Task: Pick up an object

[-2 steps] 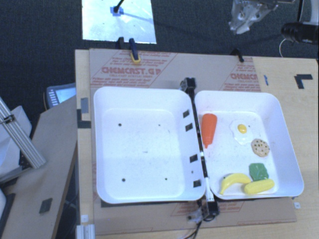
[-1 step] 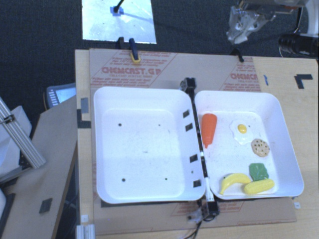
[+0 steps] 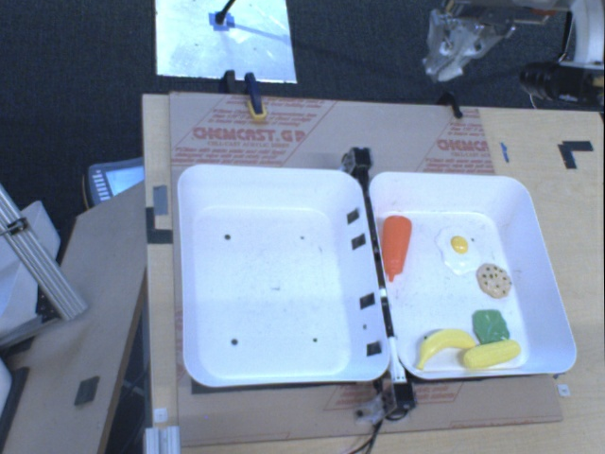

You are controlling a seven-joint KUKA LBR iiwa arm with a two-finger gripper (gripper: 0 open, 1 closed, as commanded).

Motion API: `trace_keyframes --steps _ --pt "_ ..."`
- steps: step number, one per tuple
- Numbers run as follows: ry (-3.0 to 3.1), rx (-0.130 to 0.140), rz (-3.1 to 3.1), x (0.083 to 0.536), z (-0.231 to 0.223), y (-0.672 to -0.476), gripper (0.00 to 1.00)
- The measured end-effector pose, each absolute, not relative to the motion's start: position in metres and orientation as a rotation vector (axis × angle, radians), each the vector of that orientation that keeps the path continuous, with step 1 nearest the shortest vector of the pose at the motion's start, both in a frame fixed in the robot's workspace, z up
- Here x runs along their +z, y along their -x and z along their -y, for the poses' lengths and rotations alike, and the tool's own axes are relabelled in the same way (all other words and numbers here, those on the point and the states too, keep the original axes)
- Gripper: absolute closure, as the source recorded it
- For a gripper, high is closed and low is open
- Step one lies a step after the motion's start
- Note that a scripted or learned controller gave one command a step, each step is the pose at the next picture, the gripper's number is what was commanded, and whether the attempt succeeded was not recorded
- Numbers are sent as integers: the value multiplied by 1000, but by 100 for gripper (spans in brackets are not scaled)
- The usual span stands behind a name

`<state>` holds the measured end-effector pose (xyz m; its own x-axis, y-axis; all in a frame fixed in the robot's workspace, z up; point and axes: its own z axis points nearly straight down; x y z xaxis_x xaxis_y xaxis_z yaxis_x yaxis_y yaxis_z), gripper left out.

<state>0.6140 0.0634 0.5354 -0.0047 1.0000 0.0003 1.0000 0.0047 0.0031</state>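
The right bin holds an orange carrot by its left wall, a fried egg, a round cookie, a green piece, a yellow banana and a yellow lemon-like piece near the front. My gripper hangs high at the top of the view, above and behind the right bin's far edge, well apart from every object. Nothing shows between its fingers.
The left bin sits beside the right one, joined by a black clipped divider. A shiny metal sheet lies beyond the bench at the back left. A yellow clamp stands at the back edge.
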Motion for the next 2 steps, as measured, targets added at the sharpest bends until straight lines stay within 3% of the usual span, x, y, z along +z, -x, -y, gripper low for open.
trace_keyframes --steps 2 --pt "-2217 3 -2222 535 -69 -614 100"
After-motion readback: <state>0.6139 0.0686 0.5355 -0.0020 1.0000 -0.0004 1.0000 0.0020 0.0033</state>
